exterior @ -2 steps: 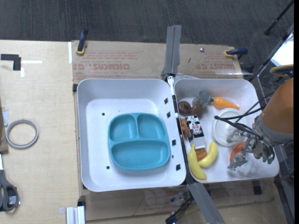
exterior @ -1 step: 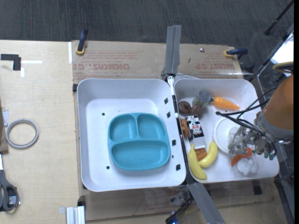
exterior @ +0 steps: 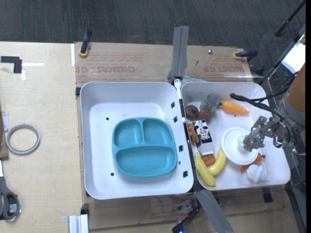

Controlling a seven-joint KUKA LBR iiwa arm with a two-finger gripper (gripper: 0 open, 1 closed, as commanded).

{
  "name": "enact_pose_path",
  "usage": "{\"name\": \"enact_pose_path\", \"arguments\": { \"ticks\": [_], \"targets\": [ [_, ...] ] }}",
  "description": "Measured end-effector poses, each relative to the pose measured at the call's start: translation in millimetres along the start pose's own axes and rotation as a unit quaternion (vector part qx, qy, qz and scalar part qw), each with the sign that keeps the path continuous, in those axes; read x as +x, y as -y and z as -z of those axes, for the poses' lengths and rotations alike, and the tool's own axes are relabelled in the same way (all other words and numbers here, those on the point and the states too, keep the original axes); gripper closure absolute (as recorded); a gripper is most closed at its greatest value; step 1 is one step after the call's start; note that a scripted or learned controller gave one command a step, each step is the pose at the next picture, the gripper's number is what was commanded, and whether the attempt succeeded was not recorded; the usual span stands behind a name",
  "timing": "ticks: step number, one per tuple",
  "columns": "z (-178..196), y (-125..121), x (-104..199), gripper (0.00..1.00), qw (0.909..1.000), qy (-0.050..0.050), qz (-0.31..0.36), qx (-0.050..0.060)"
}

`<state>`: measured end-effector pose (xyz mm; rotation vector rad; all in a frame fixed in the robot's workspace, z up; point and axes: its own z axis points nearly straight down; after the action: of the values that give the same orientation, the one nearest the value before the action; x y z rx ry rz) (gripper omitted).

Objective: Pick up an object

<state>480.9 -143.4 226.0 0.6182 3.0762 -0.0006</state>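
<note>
The right bin point(exterior: 272, 178) holds several small things. An orange carrot point(exterior: 235, 108) lies near its back wall, and a yellow banana point(exterior: 212, 167) curves along the front left. A white round dish point(exterior: 235, 144) sits in the middle, with a crumpled white item point(exterior: 255, 173) in front of it. A brown doughnut-like piece point(exterior: 192, 112) and a small printed box point(exterior: 202, 131) lie at the left side. My gripper point(exterior: 251, 141) reaches in from the right and hangs over the right edge of the white dish. I see nothing held in it.
The left bin point(exterior: 92, 130) holds a blue divided plate point(exterior: 144, 147). A grey tape roll point(exterior: 22, 139) and scissors point(exterior: 7, 204) lie on the bench at the far left. Black cables point(exterior: 252, 100) cross the right bin's back right corner.
</note>
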Motion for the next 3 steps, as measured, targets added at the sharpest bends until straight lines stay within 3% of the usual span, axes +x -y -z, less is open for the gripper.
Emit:
{"name": "enact_pose_path", "arguments": {
  "ticks": [1, 2, 3],
  "targets": [
    [-110, -44, -38, 1.00, 0.9998, -0.002, 0.018, 0.000],
    [-110, -44, -38, 0.00, 0.9998, -0.002, 0.018, 0.000],
    [-132, -12, 6, 0.00, 0.9995, 0.003, -0.030, -0.001]
  ]
}}
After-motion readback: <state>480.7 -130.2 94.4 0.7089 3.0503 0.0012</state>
